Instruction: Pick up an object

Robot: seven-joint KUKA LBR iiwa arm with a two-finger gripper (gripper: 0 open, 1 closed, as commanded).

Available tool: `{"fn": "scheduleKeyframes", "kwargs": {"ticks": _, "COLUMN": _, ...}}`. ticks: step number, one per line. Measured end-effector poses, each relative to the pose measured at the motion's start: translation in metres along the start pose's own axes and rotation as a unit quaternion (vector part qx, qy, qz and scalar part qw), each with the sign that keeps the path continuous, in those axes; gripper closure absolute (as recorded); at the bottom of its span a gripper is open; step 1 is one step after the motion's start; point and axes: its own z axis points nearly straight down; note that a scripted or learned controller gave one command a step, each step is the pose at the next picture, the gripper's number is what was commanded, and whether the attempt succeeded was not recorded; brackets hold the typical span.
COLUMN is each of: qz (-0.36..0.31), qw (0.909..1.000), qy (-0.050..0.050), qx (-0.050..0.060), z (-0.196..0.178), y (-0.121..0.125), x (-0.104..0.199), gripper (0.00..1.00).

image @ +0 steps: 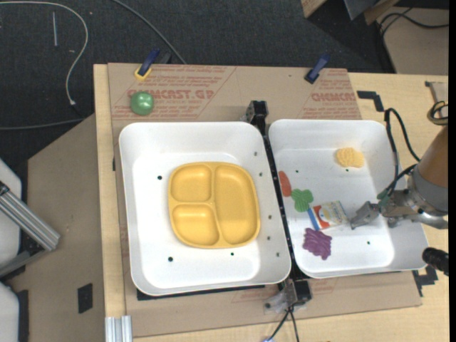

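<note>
The gripper [362,216] hangs low in the right bin [370,137], its fingers just beside the small white carton [329,213]; I cannot tell their state. Green toy [303,199] and purple grapes [317,242] flank that carton.

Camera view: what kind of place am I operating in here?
Probably a robotics lab test bench: two white bins sit on a cardboard-covered board held by blue clamps, toy items like the yellow divided plate lie inside, and loose cables run over dark carpet.
</note>
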Motion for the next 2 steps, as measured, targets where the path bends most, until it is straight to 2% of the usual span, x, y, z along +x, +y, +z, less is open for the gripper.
{"fn": "scheduleKeyframes", "kwargs": {"ticks": 1, "qz": 0.000, "qw": 1.0000, "qy": 0.000, "qx": -0.001, "z": 0.038, "y": 0.000, "x": 0.001, "gripper": 0.00}}
{"fn": "scheduleKeyframes", "kwargs": {"ticks": 2, "qz": 0.000, "qw": 1.0000, "qy": -0.001, "qx": -0.004, "z": 0.025, "y": 0.001, "x": 0.000, "gripper": 1.00}}
